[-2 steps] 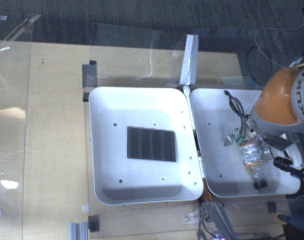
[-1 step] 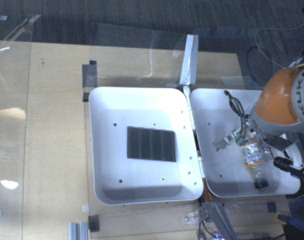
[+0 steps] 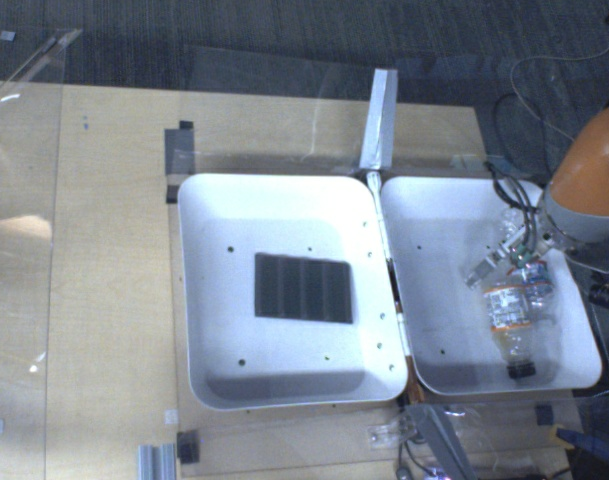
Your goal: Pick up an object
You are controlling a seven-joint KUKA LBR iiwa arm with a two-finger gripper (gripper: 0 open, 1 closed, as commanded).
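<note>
Two shallow white bins are seen side by side on a pale wooden bench (image 3: 94, 298), and the metal divider strip (image 3: 380, 133) that rises from their shared upper corner is taken here as the landmark. Below and to the left of that strip lies the left bin (image 3: 209, 268), on whose floor a dark ribbed rectangular pad (image 3: 304, 288) is laid flat, near the middle. Below and to the right of the strip lies the right bin (image 3: 424, 258).

The arm (image 3: 589, 183) is brought in from the right of the strip, its orange band showing above the grey wrist. The gripper (image 3: 512, 253) is lowered into the right bin, well to the lower right of the strip, amid black cables and shiny metal parts. Whether it is wide, narrow or closed on anything cannot be told, as the view there is cluttered and blurred.

Directly beneath the gripper a clear plastic bottle (image 3: 512, 313) is found lying on the bin floor, with what appears to be an orange and white label around its body and a dark cap (image 3: 522, 370) pointing away from the strip, towards the bin's lower wall. The bottle's upper end is overlapped by the gripper, so contact cannot be confirmed.
</note>
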